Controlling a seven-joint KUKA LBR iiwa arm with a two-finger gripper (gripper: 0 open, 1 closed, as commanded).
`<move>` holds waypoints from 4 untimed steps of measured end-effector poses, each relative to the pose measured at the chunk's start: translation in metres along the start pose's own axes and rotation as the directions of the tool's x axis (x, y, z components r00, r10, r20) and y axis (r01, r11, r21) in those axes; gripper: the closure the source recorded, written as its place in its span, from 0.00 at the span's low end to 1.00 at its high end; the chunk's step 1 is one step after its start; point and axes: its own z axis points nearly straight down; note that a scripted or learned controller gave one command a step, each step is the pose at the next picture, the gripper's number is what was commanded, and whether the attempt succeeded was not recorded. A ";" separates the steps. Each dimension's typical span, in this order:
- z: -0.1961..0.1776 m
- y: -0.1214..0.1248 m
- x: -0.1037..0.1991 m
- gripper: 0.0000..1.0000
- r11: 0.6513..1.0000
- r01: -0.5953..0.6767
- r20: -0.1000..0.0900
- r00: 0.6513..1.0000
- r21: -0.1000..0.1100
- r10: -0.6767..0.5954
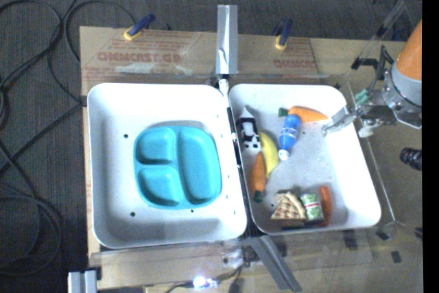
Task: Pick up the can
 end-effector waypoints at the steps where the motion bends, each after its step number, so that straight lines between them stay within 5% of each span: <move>1: -0.008 0.001 0.002 1.00 1.000 0.003 -0.001 1.000 0.001 -0.003; 2: 0.060 0.030 0.029 1.00 0.999 -0.041 0.001 0.999 0.001 0.041; 3: 0.070 -0.036 0.057 1.00 0.980 0.198 -0.001 0.980 0.000 -0.198; 4: -0.090 0.048 0.071 1.00 0.997 0.077 0.005 0.997 -0.002 -0.077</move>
